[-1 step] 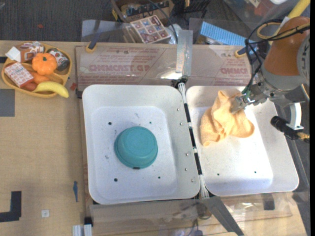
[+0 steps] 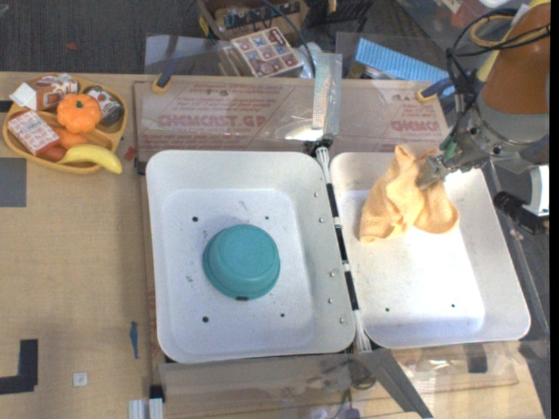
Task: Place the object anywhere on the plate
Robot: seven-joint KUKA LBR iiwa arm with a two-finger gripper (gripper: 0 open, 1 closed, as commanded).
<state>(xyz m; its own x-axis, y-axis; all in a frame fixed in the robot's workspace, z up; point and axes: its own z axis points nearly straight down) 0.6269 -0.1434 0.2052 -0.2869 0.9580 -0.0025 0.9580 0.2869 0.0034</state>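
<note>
You've got the gripper [image 2: 434, 171] in the right bin [image 2: 489, 321], fingers pinched on the top edge of the yellow cloth [image 2: 403, 206], which hangs bunched over the bin's upper left part. The teal plate [image 2: 242, 261] sits upside down in the left bin [image 2: 175, 190], well apart from the cloth.
</note>
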